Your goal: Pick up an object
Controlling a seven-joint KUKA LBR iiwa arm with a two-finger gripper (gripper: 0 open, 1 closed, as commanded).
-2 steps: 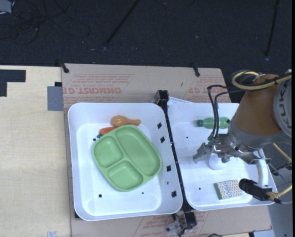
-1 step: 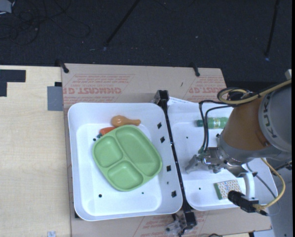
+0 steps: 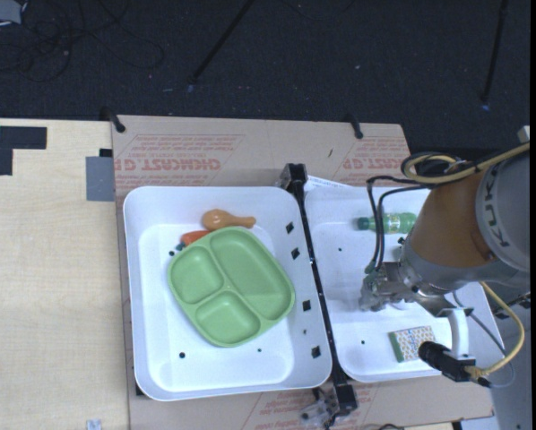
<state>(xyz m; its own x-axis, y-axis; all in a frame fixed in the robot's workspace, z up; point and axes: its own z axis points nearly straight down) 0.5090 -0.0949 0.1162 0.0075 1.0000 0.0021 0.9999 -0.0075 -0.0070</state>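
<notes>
camera view: nearest, a small speckled rectangular sponge (image 3: 411,341) lies in the right white bin (image 3: 349,240). beyond it the gripper (image 3: 376,294) hangs low, grip state unclear. farthest, a clear green-capped plastic bottle (image 3: 389,223) lies lengthwise left-right, cap leftward.

**Where there is room and what is in the way**

The green plate (image 3: 231,286) takes up most of the left bin (image 3: 151,348); bare floor stays along its near edge. In the right bin (image 3: 358,365), the arm (image 3: 447,231) covers the middle, between a green bottle (image 3: 395,223) and a small packet (image 3: 410,341).
</notes>
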